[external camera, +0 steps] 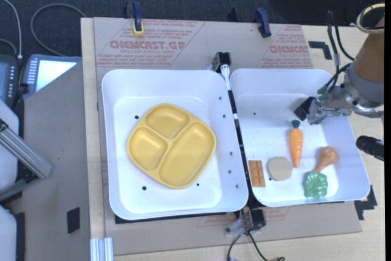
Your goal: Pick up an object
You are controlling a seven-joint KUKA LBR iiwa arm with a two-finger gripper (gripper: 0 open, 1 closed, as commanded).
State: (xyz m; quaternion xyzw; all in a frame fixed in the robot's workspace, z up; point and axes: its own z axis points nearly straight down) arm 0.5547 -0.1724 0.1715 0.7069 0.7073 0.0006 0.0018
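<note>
Carrot (296,147) sits at six o'clock below gripper (310,112); we cannot tell its state. We judge carrot light, rigid, slippery; grasp mid-body.

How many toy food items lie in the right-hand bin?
5. The carrot lies mid-bin; the drumstick to its right; the green leafy piece near the front rim; the round beige piece left of the carrot; the brown cracker by the left wall.
</note>
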